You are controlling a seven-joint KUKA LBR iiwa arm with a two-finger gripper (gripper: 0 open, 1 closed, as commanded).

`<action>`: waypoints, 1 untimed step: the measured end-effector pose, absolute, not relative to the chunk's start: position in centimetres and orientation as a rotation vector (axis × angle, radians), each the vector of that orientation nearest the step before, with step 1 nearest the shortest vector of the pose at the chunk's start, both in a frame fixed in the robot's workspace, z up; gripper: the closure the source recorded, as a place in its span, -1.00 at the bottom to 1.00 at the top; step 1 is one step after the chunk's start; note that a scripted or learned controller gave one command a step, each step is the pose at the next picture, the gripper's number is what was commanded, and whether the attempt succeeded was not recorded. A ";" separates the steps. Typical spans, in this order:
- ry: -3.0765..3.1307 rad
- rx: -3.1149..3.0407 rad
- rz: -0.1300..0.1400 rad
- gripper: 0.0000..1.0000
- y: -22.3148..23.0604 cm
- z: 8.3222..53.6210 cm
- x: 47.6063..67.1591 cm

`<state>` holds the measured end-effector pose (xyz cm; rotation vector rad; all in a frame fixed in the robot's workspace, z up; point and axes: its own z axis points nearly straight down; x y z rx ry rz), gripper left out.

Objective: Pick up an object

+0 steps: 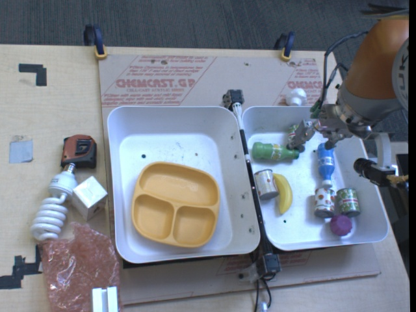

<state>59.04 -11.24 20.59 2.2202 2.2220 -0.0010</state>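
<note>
Arm (380, 57) reached in from the right, over the upper part of the right bin (374, 229). Gripper (311, 130) sat low near the bin's back half, just above and right of the green bottle (273, 151). Could not tell the gripper's state from this angle; the tip was a dark clutter of metal and cable. Nothing was seen held there.

Right bin contents: green bottle lying on its side near the left wall; blue bottle (325, 162) upright-ish to the right of it, just below the wrist; small silver can (264, 183) touching or nearly touching a banana (283, 193); a small jar with a red-and-white label (324, 200) beside a green can (348, 201); a purple ball (340, 225) just in front of those two. All appeared to rest on the bin floor.

Left bin (123, 174) held a yellow divided tray (175, 203), lying flat.

Off to the left on the bench: tape measure (78, 151), spiral light bulb (53, 207), white cube (90, 194), crumpled pink plastic bag (75, 268).

Progress, as judged: pick not yet made. Every item looked to be still down, none lifted. The gripper stood nearest the green bottle and the blue bottle, so one of those seemed the likely target; which one could not be settled. Left to do: close on an item, lift it clear of the bin.
</note>
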 end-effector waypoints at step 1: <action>2.220 2.223 -0.001 -1.00 -11.9 9.7 58.5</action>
